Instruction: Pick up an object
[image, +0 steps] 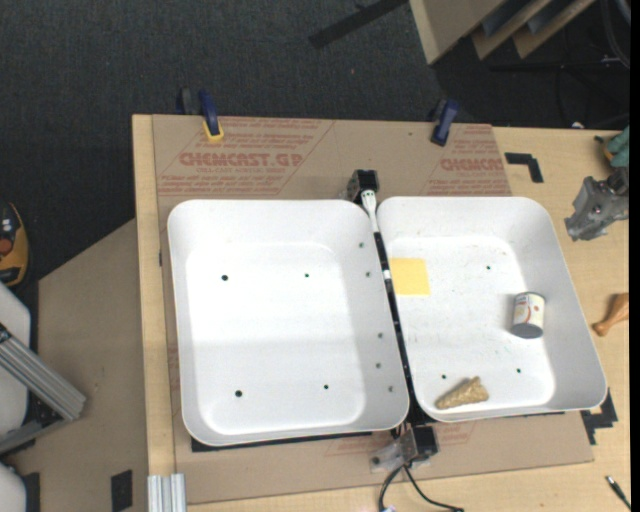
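Pick not yet begun: three candidate objs are seen lying in the right bin (470, 225). A small can (527, 313) is stood near the bin's right wall, a flat yellow pad (409, 277) is laid close to the inner wall by the divide, and a tan wedge (463, 393) is set near the front rim. All three are kept well apart, so each can be approached w/o the others being knocked. Nothing is gripped and nothing is lifted; the whole job (approach, descent, closure, lift) is judged as left to do.

The gripper (597, 208) is seen outside the bin, just beyond its upper right corner, over the bench. Whether it is released or clenched can't be told at this res.; no obj is seen in it.

The can is judged the nearest target, though little room is left betw. it and the right wall. More open floor is given around the wedge. The pad, flat and near the wall, is judged the hardest to be grasped.

The left bin (270, 330) is set beside, touching at the divide. Both are borne on a brown board (250, 150), fixed by two clamps (209, 118) at the far edge.
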